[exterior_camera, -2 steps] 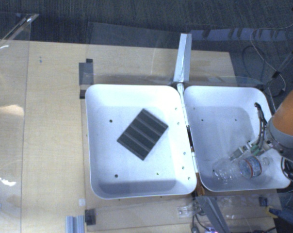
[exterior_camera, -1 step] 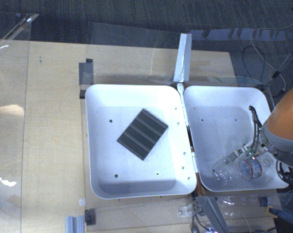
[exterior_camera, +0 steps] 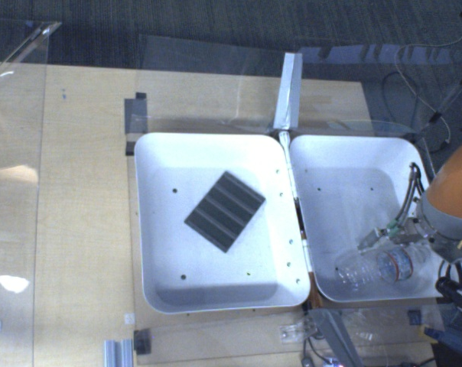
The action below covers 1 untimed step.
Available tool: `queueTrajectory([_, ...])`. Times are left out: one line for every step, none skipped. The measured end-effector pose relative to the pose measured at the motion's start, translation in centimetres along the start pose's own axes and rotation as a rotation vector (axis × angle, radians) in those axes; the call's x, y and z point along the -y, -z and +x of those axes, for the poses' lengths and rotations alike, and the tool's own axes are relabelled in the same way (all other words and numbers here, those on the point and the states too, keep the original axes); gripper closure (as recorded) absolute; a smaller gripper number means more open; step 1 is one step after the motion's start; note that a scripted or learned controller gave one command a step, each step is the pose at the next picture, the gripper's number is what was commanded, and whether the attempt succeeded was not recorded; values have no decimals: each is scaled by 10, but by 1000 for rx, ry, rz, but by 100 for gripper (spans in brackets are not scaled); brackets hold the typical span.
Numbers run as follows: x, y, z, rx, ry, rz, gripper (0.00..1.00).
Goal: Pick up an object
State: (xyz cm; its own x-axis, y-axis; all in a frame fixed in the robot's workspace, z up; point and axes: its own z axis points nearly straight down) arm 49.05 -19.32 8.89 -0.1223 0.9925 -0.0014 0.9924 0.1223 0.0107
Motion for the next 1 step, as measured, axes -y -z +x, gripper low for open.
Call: queueTrajectory([0,0,-10,0,-88,-1,0])
